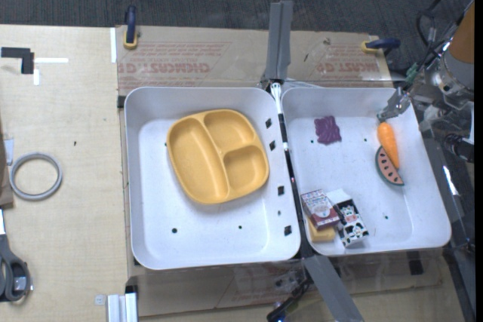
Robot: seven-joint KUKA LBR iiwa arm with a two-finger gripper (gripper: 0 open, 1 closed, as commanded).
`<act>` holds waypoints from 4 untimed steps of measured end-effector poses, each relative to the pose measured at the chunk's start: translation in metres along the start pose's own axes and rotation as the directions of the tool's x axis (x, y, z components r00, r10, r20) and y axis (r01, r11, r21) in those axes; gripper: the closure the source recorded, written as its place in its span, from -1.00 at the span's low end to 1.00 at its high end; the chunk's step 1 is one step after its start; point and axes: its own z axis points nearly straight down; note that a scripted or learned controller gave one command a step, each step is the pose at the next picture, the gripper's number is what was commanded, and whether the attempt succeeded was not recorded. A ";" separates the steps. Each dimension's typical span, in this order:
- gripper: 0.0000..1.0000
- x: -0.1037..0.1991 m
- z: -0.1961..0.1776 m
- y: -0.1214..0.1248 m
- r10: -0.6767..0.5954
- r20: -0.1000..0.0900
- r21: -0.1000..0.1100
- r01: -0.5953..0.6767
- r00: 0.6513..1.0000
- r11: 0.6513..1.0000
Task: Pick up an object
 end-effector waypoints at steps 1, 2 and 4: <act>-1.00 0.007 0.099 -0.004 -0.068 -0.006 -0.001 0.068 0.998 0.998; 1.00 0.005 0.090 -0.004 -0.070 -0.002 0.000 0.070 0.998 0.998; 1.00 0.081 -0.015 0.029 0.357 0.001 0.002 -0.357 0.934 0.934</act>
